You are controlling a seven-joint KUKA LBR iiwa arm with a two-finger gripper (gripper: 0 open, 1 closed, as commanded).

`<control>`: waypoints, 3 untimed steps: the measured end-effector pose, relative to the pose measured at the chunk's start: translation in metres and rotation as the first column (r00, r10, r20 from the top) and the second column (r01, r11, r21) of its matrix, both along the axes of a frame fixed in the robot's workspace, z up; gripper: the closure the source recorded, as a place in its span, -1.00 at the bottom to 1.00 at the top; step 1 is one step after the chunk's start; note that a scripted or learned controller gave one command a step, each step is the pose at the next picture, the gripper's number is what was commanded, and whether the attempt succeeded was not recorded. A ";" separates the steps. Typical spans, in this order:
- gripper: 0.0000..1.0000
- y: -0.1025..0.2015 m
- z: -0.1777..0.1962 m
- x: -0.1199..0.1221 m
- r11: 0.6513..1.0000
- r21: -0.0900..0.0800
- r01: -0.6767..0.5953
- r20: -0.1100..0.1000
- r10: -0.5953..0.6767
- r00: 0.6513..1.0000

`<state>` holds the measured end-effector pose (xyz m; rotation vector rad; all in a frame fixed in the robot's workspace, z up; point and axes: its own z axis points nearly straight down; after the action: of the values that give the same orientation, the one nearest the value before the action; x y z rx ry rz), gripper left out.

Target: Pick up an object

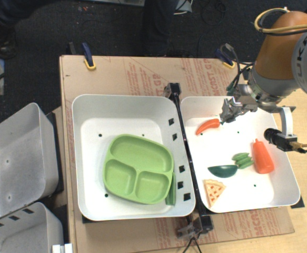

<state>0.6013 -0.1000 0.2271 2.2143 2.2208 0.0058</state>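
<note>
The right bin [279, 194] holds an orange-red chilli pepper [207, 125] near its back left, an orange bottle [262, 156] on the right, a green pepper [242, 160], a dark green spoon [223, 169] and a pizza slice [214, 190]. My gripper [228, 113] hangs low at the back of this bin, just right of the chilli's tip and close to touching it. Nothing shows between its fingers.
The left bin [90, 115] bears a green divided tray [137, 168]. Further white bins [16, 157] stand off the bench at the left. A black divider [180, 136] runs between the two bins. Clamps sit on the bench's back edge.
</note>
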 end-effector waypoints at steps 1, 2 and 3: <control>1.00 0.000 0.044 0.001 1.000 0.000 -0.001 0.000 0.001 1.000; 1.00 0.052 0.028 0.019 1.000 0.002 -0.005 -0.005 0.005 1.000; 1.00 0.107 0.031 0.027 1.000 0.002 -0.006 -0.004 0.006 1.000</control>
<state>0.6281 0.0068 0.2579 2.2113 2.2301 0.0038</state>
